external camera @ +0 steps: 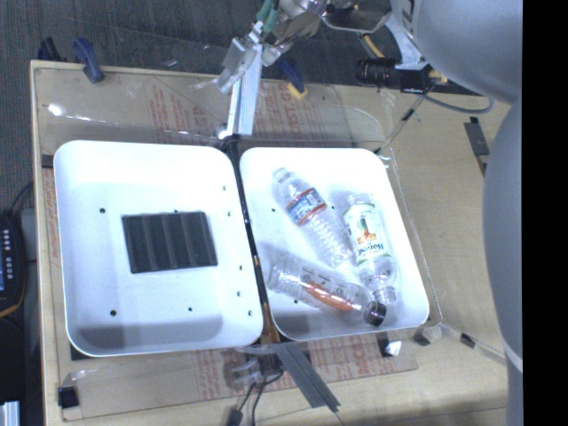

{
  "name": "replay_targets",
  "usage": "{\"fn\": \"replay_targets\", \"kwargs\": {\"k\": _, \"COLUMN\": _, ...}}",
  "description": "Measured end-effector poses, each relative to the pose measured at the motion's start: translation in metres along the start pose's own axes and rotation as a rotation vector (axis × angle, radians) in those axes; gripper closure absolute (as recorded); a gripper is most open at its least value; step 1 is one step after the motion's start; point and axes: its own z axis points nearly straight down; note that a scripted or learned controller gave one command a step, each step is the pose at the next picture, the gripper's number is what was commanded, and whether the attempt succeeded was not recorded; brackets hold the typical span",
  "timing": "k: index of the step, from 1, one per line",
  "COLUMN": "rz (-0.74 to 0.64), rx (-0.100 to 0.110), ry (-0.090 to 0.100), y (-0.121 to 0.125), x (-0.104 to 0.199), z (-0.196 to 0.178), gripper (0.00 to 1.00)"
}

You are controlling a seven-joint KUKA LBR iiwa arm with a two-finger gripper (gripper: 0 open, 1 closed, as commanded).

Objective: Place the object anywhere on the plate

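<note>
grey arm [470, 34] from upper right, pincer [235, 65] angled down-left

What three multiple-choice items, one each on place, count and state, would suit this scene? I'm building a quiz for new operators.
1. Where is the dark ribbed rectangular plate?
A. left white bin
B. right white bin
C. bare bench

2. How many clear plastic bottles are in the right bin?
A. one
B. three
C. five

3. How do the bottles stand?
A. upright
B. stacked on the plate
C. lying on their sides

Key: 1 A, the plate sits on the left bin's floor. 2 B, blue-label, green-and-orange-label and orange-streaked bottles. 3 C, all lie flat.
</note>
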Motion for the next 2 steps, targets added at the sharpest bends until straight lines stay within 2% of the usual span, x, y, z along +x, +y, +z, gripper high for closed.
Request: {"fn": "replay_targets", "kwargs": {"k": 2, "rz": 0.173, "rx": 0.002, "ry": 0.000, "y": -0.0078, "x": -0.0116, "z": 0.0007, "gripper": 0.00}}
